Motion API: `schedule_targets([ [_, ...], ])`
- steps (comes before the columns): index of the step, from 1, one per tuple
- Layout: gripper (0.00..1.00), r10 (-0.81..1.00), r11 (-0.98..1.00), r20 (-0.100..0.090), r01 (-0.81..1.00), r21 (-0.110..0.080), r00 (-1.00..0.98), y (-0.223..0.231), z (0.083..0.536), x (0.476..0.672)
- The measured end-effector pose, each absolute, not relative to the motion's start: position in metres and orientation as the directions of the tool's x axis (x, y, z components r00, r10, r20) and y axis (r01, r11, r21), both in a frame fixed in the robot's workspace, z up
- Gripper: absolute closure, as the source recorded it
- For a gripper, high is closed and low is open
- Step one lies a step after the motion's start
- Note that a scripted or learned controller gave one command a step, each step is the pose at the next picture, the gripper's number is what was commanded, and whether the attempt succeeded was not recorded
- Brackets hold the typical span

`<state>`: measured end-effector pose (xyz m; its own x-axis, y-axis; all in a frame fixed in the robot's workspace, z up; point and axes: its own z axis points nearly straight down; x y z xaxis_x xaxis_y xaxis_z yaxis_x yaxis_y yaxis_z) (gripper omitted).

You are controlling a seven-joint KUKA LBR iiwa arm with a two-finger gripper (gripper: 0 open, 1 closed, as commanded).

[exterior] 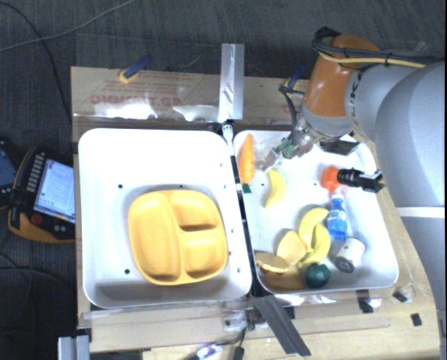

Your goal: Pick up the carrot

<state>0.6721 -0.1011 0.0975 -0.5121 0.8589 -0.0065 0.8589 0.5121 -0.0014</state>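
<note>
Carrot (247,159); no legible label

Gripper (283,150) small and blurred against right bin (385,223); arm (403,118) cut off by right edge; handheld device (40,193) cut by left edge, screen unreadable; brown item (280,272) half hidden under banana pieces (313,235).

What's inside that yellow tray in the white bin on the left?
Nothing that I can see: the yellow tray has three compartments, and all look bare. It covers the floor of the left bin, so anything beneath stays hidden. The carrot lies in the other bin.
</note>
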Motion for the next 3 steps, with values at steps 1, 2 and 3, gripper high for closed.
schedule_targets([
  [1,1.0,0.883,0.469,0.003,0.883,-0.004,-0.469,-0.028,0.2,0.603],
  [2,0.0,0.883,0.469,0.003,0.883,-0.005,-0.469,-0.028,0.2,0.603],
  [3,0.0,0.935,0.355,0.004,0.935,-0.005,-0.355,-0.038,0.18,0.596],
])
